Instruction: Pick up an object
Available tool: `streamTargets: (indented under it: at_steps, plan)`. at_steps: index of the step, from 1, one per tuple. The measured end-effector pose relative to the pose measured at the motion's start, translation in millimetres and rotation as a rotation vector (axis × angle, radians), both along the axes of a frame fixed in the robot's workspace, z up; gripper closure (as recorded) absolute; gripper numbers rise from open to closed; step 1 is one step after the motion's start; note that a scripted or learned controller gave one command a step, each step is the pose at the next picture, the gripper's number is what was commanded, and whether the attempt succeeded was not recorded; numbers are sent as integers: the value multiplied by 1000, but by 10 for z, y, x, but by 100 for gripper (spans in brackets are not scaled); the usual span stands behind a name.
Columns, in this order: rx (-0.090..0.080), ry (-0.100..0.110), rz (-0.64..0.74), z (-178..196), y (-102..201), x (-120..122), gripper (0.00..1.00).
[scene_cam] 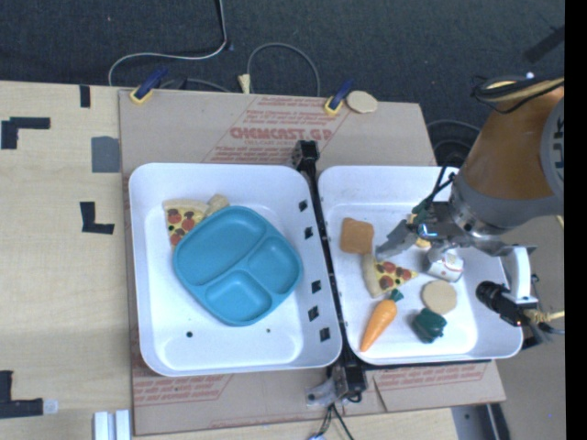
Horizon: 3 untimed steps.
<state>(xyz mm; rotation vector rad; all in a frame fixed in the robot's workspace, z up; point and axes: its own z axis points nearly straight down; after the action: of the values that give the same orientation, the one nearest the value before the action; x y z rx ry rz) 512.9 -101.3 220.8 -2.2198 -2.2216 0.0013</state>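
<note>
Near edge, right bin [495, 345]: carrot [378, 323] lying at a slant, green toy [428, 324] just beside, tan disc [439, 296] just above that. All loose and flat on the white floor, apart enough for a claw to drop between; likely scattered so any one can serve as the pick.

Middle of right bin: pizza slice [386, 275] touching the carrot's leafy end; small white and red piece [447, 266] close under the wrist. Claw [408, 236] low over the bin, just above the pizza slice and beside the brown bread piece [357, 236]. Grey fingers look spread, nothing seen between them. Probably lining up on slice or bread; cannot tell which.

Left bin [147, 273]: blue divided plate [238, 264] tilted over a second pizza slice [183, 218], half covering it, so a poor target.

Far side: cardboard sheet [275, 131], clips, cables.
</note>
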Motion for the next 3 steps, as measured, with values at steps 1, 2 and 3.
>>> streamTargets:
  at_steps: [1,2,3]
  plan:
    - [0,6,-3,-690,-219,66,0]
    - [-3,-4,0,-1381,-216,-22,0]
    - [-5,-8,-2,-1237,-231,-6,100]
